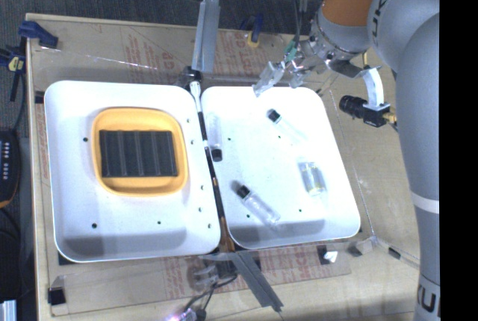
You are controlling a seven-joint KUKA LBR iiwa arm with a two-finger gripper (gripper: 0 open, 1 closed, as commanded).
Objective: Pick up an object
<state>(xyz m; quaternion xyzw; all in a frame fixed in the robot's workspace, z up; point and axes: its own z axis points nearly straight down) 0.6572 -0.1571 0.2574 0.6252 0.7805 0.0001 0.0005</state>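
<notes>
Clear vial (256, 201) lies in right bin (340, 163), gripper (270, 78) above.

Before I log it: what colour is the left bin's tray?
Yellow-orange tray, dark grey slats; camera view.

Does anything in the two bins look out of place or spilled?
Nothing looks spilled or broken. Three clear vials lie scattered on their sides in the right bin; the yellow tray sits straight in the left bin.

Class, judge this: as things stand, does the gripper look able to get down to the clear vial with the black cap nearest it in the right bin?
Probably yes: the gripper hangs above the bin's far rim, and the vial lies in the open.
</notes>
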